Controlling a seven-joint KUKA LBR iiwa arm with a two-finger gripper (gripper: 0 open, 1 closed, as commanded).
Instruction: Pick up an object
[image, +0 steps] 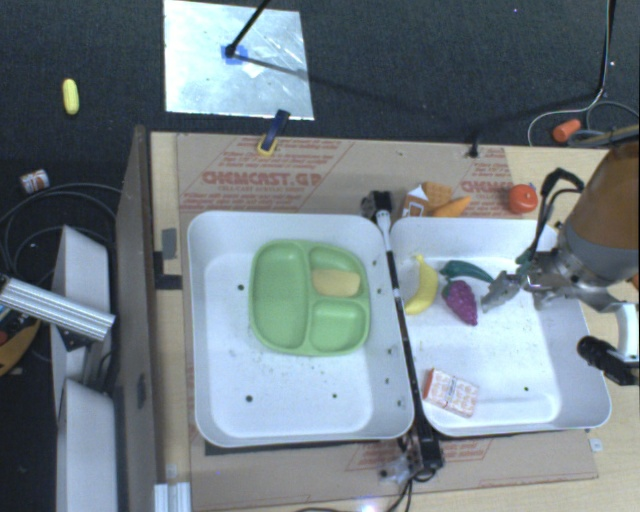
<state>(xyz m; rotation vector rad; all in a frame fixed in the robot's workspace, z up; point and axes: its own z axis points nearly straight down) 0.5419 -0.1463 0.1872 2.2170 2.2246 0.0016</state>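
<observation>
Judging from the right bin (580, 400), you see nothing lifted yet: the gripper (497, 293) hangs just right of the purple toy (460, 301), fingers spread and empty.

The arm (606, 215) is showing a broad rounded section in dull orange-brown, sitting above a grey metal wrist (590, 268) with a lighter silver ring running around it. A thin black cable (556, 188) is looping out beside that orange part and curving back toward the wrist. The gripper (497, 291) is looking like pale grey metal, narrow and angular with darker joints, and a black rounded piece (607, 360) is sticking out below the wrist.
</observation>
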